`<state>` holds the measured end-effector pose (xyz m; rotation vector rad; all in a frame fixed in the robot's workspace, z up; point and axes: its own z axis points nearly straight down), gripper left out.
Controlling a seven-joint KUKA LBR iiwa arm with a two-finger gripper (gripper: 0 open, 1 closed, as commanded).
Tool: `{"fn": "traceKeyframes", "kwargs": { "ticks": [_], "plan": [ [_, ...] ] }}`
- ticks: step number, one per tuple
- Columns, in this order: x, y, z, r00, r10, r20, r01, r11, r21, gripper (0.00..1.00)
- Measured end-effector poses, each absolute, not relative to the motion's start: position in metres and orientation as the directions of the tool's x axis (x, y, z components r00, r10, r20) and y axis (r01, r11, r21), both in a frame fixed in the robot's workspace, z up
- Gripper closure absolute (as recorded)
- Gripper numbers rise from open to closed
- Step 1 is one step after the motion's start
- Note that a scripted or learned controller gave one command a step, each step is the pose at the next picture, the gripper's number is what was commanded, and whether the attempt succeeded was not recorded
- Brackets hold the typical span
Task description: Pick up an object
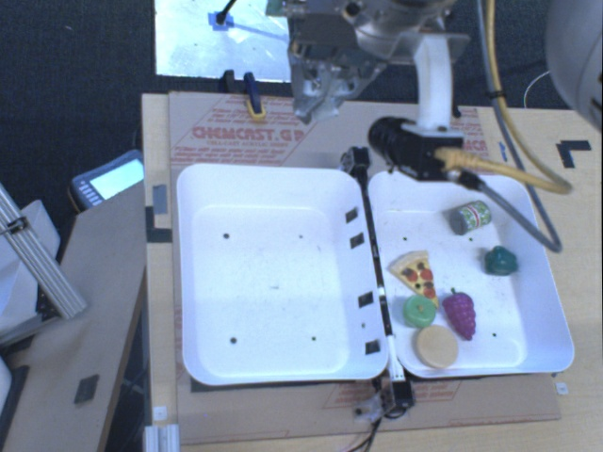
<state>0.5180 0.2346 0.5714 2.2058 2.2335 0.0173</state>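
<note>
White plastic, shallow, two bins side by side on a tan cardboard sheet printed in red lettering [240, 132]; left white bin [203, 196] bare of objects, its floor marked by a few small dark holes; right white bin [546, 332] holding all six candidates for the pick.

Contents of the right bin: small grey-and-green tin can [469, 217], lying on its side near the far wall; dark green pepper-like toy [500, 261], near the right wall; yellow pizza-slice toy with red dots [413, 272], close to the centre divider; round light-green toy [420, 311], just below the slice; purple grape-bunch toy [460, 313], just beside the green round; tan flat disc [437, 347], nearest the camera, touching or nearly touching the green round. Judgement: four of the pieces crowd together in the near-left part, leaving little room for fingers between them; can and pepper lie well apart and would likely suit a clean approach.

Grey two-finger gripper [311, 102]: raised above the far edge of the cardboard, beyond the left bin, carrying nothing visible; whether its tips are apart or together, cannot tell; pick judged not yet begun.

Surface and room: wooden bench [155, 139] under the cardboard; black clips along the joint between bins; yellow cable [513, 172] and a grey one draped across the right bin's far corner; dark carpeted floor beyond, with a pale bright rectangular patch [203, 22]; small screened device [108, 182] at left.
</note>
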Motion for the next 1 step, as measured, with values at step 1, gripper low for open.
{"fn": "traceKeyframes", "kwargs": {
  "ticks": [1],
  "plan": [
    [0.5180,0.2346,0.5710,-0.013,1.000,0.006,1.000,0.013,0.009,0.00]
  ]
}}
